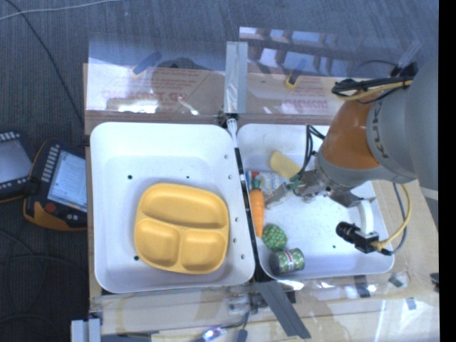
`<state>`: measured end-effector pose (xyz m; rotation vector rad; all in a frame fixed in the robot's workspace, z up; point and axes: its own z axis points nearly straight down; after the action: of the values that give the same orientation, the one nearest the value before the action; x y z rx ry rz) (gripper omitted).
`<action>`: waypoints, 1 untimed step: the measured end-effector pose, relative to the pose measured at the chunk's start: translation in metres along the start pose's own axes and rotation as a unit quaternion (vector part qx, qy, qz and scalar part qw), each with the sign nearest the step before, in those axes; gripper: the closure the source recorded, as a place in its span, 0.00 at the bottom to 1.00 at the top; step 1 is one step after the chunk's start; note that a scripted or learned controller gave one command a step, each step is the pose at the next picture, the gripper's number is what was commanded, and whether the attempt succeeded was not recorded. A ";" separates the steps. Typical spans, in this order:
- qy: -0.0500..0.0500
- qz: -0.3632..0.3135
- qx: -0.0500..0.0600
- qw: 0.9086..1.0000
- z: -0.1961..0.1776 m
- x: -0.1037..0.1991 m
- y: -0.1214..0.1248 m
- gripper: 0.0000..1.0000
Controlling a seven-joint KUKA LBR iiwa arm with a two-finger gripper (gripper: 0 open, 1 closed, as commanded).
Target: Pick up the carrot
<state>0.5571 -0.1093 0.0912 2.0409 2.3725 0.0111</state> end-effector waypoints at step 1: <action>0.001 0.000 -0.001 1.000 -0.010 0.001 0.001 1.00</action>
<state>0.5577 -0.1083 0.1008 2.0420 2.3730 0.0158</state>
